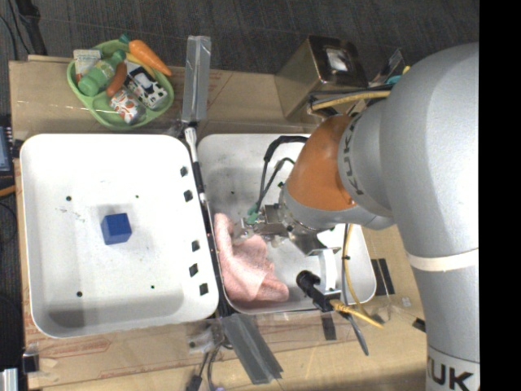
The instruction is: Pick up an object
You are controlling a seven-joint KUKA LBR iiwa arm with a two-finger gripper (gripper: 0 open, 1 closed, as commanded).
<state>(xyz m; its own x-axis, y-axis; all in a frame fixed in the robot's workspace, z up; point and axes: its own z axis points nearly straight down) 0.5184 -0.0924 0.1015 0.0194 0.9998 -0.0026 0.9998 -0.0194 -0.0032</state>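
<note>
Overhead slanted view of a bench bearing two shallow white bins side by side. Left bin (49, 218): one small blue cube (116, 227) resting on the floor near the centre, well apart from every wall. Right bin (224, 157): a crumpled pink cloth (248, 269) lying against the left wall and running toward the near edge. Grey KUKA arm (431, 177) reaching in from the right, orange band (319, 173) above the wrist, with black lettering "KU" legible beside the band and "KUK" at the lower right corner of the arm body. Gripper (262, 222) lowered into the right bin, its tip at the upper edge of the pink cloth (touching or just above, not resolvable; state of the fingers likewise not resolvable, cannot tell whether apart, together or clamped on the cloth). Black cable looping from the wrist over the bin's far side; yellow cable (348, 259) hanging down past the near right corner. Beyond the left bin, a green bowl (81, 96) holding toy foods, among them an orange carrot (147, 55) and small printed cartons (print too small to read). Behind the right bin, a tan box (313, 76) on the bench.
</note>
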